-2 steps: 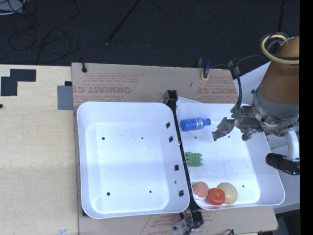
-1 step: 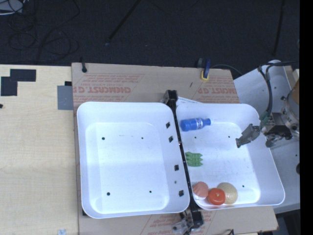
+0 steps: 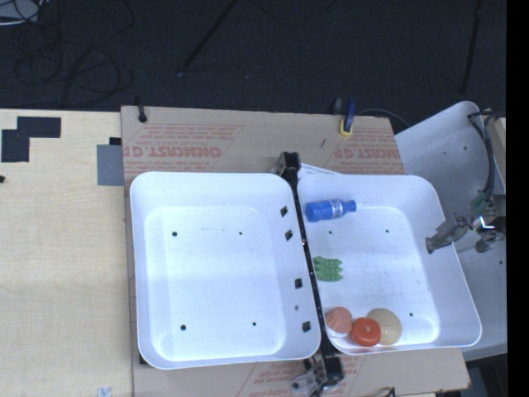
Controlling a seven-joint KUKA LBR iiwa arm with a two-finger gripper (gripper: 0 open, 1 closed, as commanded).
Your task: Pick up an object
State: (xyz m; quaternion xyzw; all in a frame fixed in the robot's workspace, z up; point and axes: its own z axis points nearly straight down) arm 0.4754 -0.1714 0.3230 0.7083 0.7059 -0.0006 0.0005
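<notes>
The right bin (image 3: 413,190) holds a blue bottle (image 3: 329,210) lying on its side near the far left corner. A small green object (image 3: 327,269) lies by the divider. At the near edge sit a pink round piece (image 3: 338,319), a red round piece (image 3: 365,332) and a beige round piece (image 3: 387,324), close together. My gripper (image 3: 450,233) hovers at the right rim of this bin, well away from all of them, with nothing seen in it.
The left bin (image 3: 211,190) stands beside the right one, joined by a black divider (image 3: 302,255). Both rest on cardboard (image 3: 215,143) over a wooden bench. A pale grey arm part (image 3: 450,143) and cables fill the far right.
</notes>
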